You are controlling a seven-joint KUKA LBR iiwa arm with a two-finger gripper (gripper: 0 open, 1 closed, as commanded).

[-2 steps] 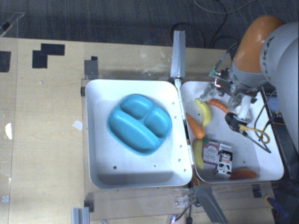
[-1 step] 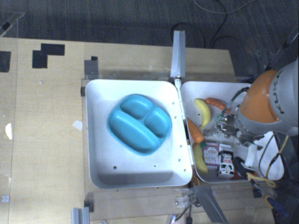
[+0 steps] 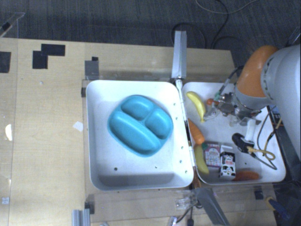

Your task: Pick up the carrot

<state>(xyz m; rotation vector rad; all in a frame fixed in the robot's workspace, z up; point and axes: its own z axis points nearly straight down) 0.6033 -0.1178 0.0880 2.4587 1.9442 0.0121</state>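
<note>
Since the carrot (image 3: 196, 132) lies lengthwise along the right bin's (image 3: 280, 173) left wall, left of your gripper (image 3: 217, 105), fingers' spread unreadable, reach left.

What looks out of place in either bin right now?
Nothing is spilled or broken. The blue divided plate lies skewed in the left bin; the carrot is wedged against the right bin's left wall.

The orange carrot (image 3: 196, 132) lay slantwise against the left wall of the right bin (image 3: 277, 173), untouched.
</note>
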